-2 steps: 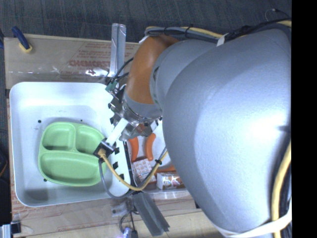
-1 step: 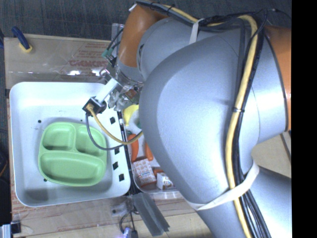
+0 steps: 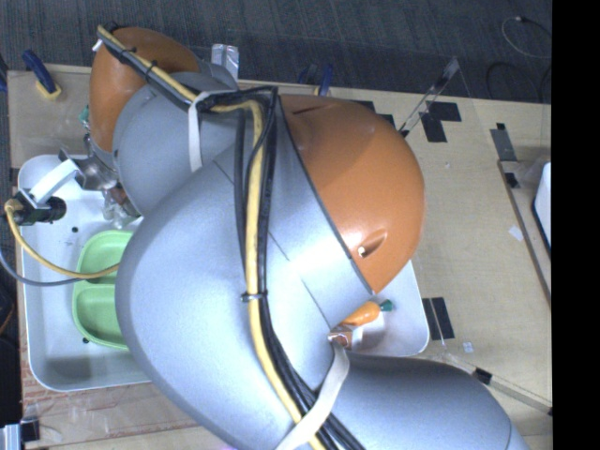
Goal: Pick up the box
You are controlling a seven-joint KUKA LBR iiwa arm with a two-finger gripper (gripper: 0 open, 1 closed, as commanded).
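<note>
Green box [image 3: 101,284] sits in left bin [image 3: 42,354], half under arm [image 3: 244,279]; looks light, stiff, slick plastic, so grip across a wall; claw [image 3: 111,200] state: can't tell.

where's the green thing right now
The green thing lies in the left bin, at the camera view's left, partly hidden under the arm.
</note>
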